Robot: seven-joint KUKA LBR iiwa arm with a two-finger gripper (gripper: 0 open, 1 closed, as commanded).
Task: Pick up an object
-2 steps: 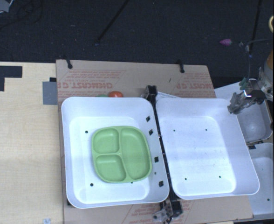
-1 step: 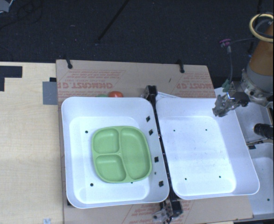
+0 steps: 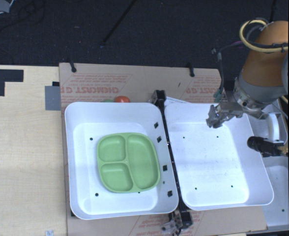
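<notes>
Nothing picked yet: my end effector [image 3: 216, 118] hovers at two o'clock, seemingly empty, its opening unclear; green plate [image 3: 128, 162] lies untouched.

Even overhead light, white bins [image 3: 85, 117] slightly glaring, soft shadows, mild blur, dark top background

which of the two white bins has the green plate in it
The left bin. The green divided plate lies flat in it, while the gripper hangs over the right bin near its back edge.
</notes>
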